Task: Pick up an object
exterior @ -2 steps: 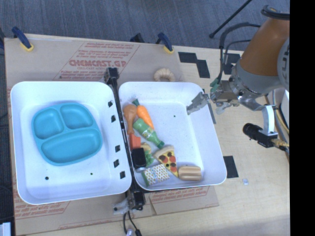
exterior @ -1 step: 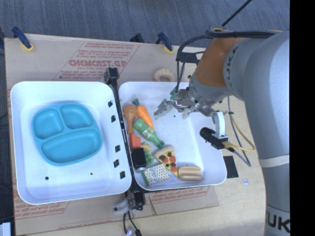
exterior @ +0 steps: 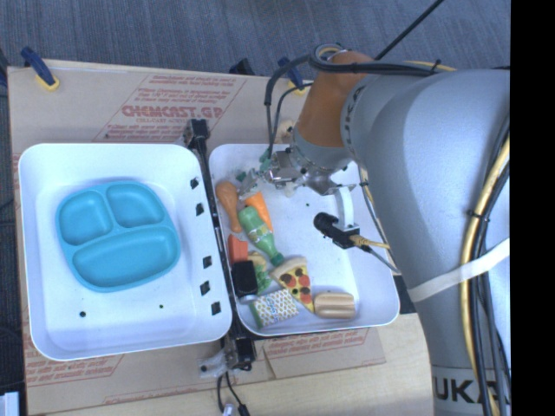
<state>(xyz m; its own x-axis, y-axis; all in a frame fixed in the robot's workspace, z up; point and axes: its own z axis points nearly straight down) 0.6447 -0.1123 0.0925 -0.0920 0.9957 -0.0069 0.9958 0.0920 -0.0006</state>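
Where toys (exterior: 269, 258) crowd, the hand (exterior: 276, 173) hovers.

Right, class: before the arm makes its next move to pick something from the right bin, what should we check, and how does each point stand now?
1. Objects in the right bin: ok; carrot, green bottle, pizza slice, bread roll along its left and front.
2. Tool above the bin: ok, near the back.
3. Tool holding anything: cannot tell.
4. Objects separated: not ok, they crowd together.
5. Blue divided plate out of the way: ok, in the left bin.
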